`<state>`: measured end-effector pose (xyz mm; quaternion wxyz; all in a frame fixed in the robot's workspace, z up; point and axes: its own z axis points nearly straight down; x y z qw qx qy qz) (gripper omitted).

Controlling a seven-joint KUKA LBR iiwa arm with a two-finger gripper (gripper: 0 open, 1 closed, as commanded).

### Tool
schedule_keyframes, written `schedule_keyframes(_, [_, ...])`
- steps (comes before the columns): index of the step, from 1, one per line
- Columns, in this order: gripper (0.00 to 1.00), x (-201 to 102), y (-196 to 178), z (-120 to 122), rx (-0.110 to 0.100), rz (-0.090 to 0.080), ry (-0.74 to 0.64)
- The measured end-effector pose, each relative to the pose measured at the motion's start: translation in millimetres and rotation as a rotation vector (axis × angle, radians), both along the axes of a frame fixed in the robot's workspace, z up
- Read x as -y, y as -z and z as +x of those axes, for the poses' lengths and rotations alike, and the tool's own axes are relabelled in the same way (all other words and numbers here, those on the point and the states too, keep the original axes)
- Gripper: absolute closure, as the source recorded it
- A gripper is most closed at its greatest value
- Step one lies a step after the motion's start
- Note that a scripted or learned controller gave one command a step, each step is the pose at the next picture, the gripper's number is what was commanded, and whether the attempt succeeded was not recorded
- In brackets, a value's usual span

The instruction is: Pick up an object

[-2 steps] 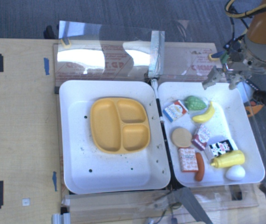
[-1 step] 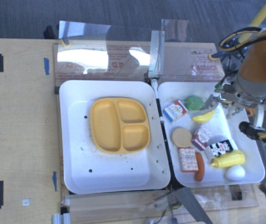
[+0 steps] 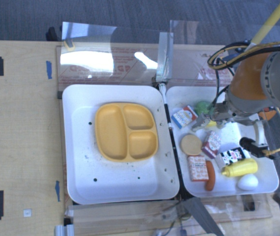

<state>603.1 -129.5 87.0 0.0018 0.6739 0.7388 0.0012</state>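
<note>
Arm low over the right bin (image 3: 272, 181), no object taken yet.

The gripper (image 3: 213, 117) hangs over the back part of the right bin, near a green item (image 3: 202, 107) and a small blue and white packet (image 3: 184, 117); whether it is open or closed I cannot tell, because the wrist hides it. The things to pick all lie in this bin — a round tan disc (image 3: 191, 144), a red carton (image 3: 197, 168) with a sausage (image 3: 210, 175) just beside it, a cow-patterned box (image 3: 232, 156), a yellow bottle (image 3: 240, 168) and a white egg (image 3: 248, 182). The left bin (image 3: 76, 132) holds a yellow divided plate (image 3: 126, 132). To do this step well, I think the arm should choose 1 item that has free space on 2 sides; the objects lie close, so a centred, straight descent is safer — otherwise a neighbour may be pushed or caught.
</note>
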Motion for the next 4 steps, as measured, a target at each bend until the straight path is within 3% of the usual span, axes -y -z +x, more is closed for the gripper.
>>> schedule_keyframes(1, [0.00, 6, 1, 56, -0.042, 0.007, -0.047])
schedule_keyframes(2, [1.00, 9, -6, 53, -0.057, 0.005, -0.045])
schedule_keyframes(3, [1.00, -67, -123, 68, 0.012, 0.001, -0.074])
schedule_keyframes(4, [1.00, -100, -97, 64, -0.007, 0.002, -0.113])
